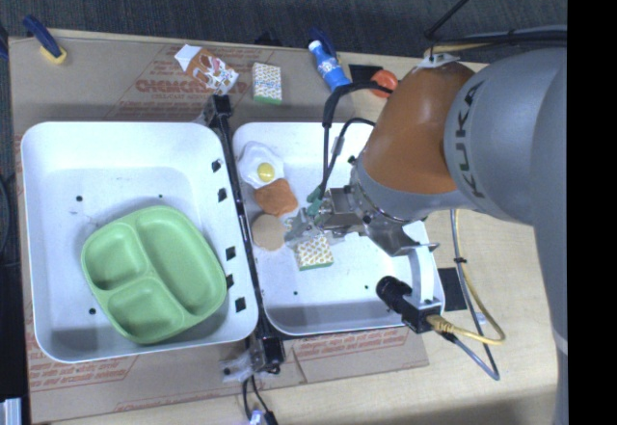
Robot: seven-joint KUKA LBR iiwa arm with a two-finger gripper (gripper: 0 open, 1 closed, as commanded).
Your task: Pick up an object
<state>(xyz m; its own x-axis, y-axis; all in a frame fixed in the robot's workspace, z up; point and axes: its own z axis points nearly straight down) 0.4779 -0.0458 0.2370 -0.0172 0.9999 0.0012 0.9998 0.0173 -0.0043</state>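
Observation:
My gripper (307, 224) reaches down into the right bin (333, 312) from the right, just above a small green-and-white checkered block (314, 253). Left of it lie a tan round piece (268, 233), an orange bun-like piece (276, 197) and a toy fried egg (260, 166). The big grey and orange arm (453, 139) hides the bin's right part. None of the objects is seen between the fingers.
The left bin (58, 172) holds a green divided tray (152, 272). On the cardboard behind the bins lie a snack packet (207, 69), a green-white block (267, 82) and a blue clamp (329, 66). Cables trail at the bench's front right (472, 336).

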